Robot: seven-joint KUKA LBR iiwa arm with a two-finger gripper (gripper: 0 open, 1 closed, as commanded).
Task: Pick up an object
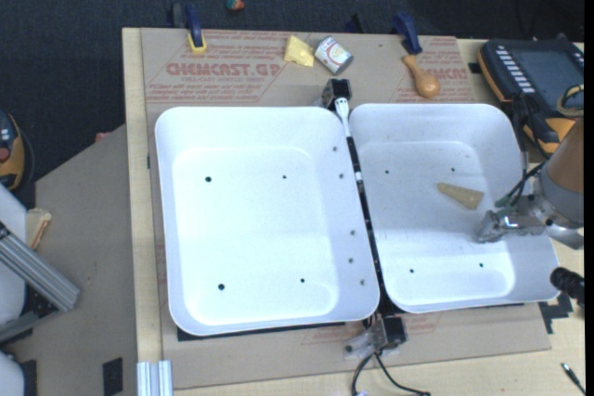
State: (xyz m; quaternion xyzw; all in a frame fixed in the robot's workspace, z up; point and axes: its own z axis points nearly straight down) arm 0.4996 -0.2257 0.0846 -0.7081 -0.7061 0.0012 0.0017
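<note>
Hand: we are seeing the hand (494,225) hanging low over the right bin (408,130), at the frame's right; we cannot tell how it is set.
Wedge: we are finding a tan wedge (461,194) lying in the right bin, just up and left of the hand, apart from it.
Left bin: we are seeing the left bin (186,130) lying beside the right one, their rims touching mid-frame.
Bench: we are noticing a yellow piece (299,52), a small box (333,56) and a wooden pear (422,79) lying on the bench (241,68) above the bins.
</note>
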